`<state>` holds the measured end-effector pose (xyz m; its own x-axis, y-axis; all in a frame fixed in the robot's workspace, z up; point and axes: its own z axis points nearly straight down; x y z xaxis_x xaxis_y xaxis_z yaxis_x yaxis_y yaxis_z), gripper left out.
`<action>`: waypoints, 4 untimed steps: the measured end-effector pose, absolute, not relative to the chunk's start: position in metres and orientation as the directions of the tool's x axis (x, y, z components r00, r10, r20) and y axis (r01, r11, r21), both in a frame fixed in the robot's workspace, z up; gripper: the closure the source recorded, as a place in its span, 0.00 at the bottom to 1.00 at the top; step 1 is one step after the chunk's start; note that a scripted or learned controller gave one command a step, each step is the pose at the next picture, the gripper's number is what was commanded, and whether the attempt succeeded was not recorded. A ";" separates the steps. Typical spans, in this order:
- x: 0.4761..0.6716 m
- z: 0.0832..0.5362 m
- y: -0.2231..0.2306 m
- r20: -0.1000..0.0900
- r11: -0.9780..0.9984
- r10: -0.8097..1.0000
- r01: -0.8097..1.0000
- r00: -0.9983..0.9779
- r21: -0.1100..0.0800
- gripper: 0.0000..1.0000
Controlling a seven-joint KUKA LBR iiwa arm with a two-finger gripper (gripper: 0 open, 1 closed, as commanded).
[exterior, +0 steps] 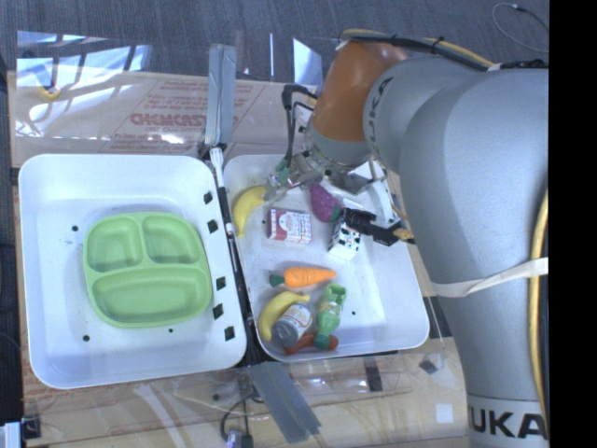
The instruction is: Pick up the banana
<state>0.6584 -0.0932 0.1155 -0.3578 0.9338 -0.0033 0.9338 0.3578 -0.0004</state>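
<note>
Two bananas lie in the right bin (401, 292). One yellow banana (244, 207) curves along the bin's left wall near the back. The other banana (274, 312) rests near the front, partly under a small jar (294, 324). My gripper (284, 178) hangs low over the back of the right bin, just right of and above the back banana's upper end. I see nothing held in it. The grey arm with its orange band (350, 91) covers the bin's back right corner.
Beside the back banana stand a red-and-white carton (289, 226), a purple eggplant (324, 202) and a white spotted cube (344, 241). A carrot (309, 275) and a green bottle (330, 310) lie further forward. The left bin (47, 250) holds a green divided plate (145, 269).
</note>
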 end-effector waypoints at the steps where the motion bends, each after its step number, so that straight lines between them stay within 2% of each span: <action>1: 0.658 0.115 -0.093 -0.003 0.358 0.934 0.934 -0.358 -0.001 0.00; 2: 0.650 0.193 -0.090 0.000 0.311 0.950 0.950 -0.311 0.000 0.00; 3: 0.659 0.097 -0.100 -0.006 0.381 0.924 0.924 -0.381 0.005 0.00; 4: 0.659 0.106 -0.098 -0.004 0.385 0.923 0.923 -0.385 0.004 1.00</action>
<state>0.6594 -0.0980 0.1065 -0.3854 0.9228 -0.0038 0.9227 0.3854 0.0040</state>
